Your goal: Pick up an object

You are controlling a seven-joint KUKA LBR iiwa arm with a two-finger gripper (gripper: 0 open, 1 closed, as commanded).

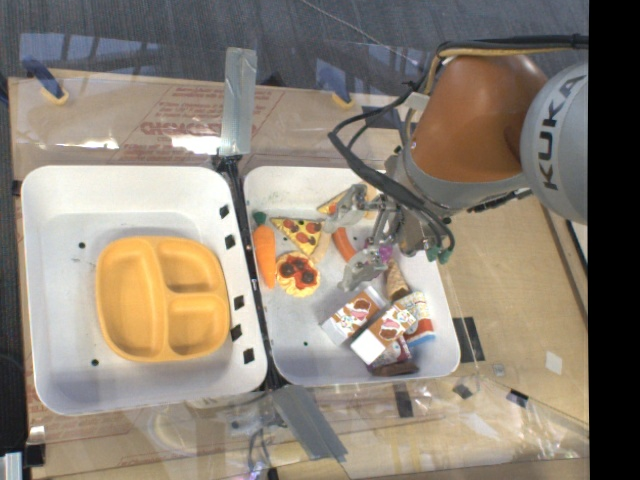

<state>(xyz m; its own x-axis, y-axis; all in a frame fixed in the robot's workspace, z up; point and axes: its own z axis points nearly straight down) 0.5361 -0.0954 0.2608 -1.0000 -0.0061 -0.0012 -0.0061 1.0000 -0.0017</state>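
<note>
Gripper sits low in the right bin, approx mid-bin toward its far-right part; metal fingers point down-left. Whether they're spread or closed – can't tell, too cluttered and small, and nothing clearly seen between them.

Right around it: a red-orange sausage-like piece just left of the fingers, a brown cone-shaped item just right/below. Pizza slice toy a bit further left, w/ a round red-and-yellow toy below that, and an orange carrot lying along the bin's left wall. Another yellowish piece sits near the far wall, partly behind the wrist hardware. Below the gripper, a pile of small printed packets fills the near-right corner – print too small to read.

Open floor in this bin: a bare patch at near-left, between carrot and packets. Black cables loop off the wrist over the far rim.

Left bin holds a yellow divided tray, roughly centred, bare white floor all round it. Bins meet touching at a black clipped seam.

Writing: "KUKA" on the grey arm housing, top right. Reddish mirrored print on the plastic sheet behind the bins – not legible.
</note>
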